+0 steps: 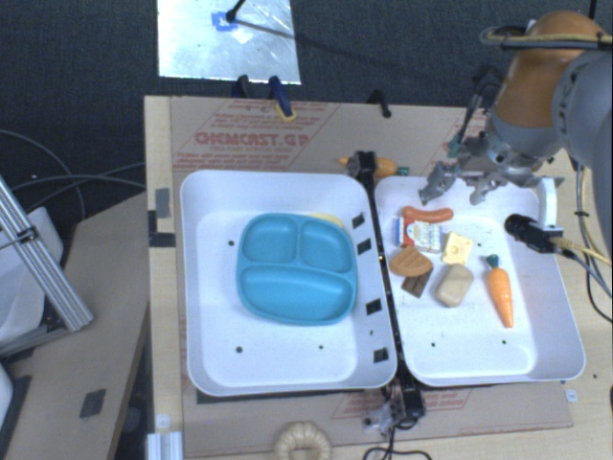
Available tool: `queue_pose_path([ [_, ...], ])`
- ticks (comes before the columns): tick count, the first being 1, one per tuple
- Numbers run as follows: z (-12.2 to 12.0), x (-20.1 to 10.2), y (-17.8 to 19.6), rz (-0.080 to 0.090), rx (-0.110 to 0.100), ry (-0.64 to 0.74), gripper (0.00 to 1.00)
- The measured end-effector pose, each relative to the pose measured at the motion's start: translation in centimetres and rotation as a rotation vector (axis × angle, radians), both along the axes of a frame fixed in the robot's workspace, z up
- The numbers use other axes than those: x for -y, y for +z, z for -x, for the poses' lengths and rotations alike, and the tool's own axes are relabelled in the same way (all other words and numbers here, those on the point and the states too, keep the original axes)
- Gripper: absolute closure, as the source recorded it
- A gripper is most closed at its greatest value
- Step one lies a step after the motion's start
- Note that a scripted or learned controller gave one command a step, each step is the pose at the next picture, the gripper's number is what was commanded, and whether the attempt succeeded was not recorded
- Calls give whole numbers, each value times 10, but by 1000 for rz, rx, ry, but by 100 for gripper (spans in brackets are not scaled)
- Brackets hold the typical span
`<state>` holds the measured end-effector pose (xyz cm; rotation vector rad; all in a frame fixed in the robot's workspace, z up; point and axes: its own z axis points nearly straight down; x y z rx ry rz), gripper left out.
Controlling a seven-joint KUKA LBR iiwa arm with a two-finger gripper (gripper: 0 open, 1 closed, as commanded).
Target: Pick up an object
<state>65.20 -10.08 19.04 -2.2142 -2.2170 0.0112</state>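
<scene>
While the gripper [458, 186] hangs with its fingers spread wide and nothing between them, above the far edge of the right bin [551, 353], the toy sausage [425, 215] lies just below it, nearest of the cluster. It looks like light, stiff plastic (smooth, so probably a little slippery), and I would judge the best hold to be across its narrow middle, fingers straddling the short width. The carton [424, 237] touches its near side, so a deep descent risks pinching both; the carrot [500, 296] lies apart, freer.
</scene>
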Motion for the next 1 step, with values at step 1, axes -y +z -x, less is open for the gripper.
queue_pose_path([
  [1,-3,0,8,1,13,2,0],
])
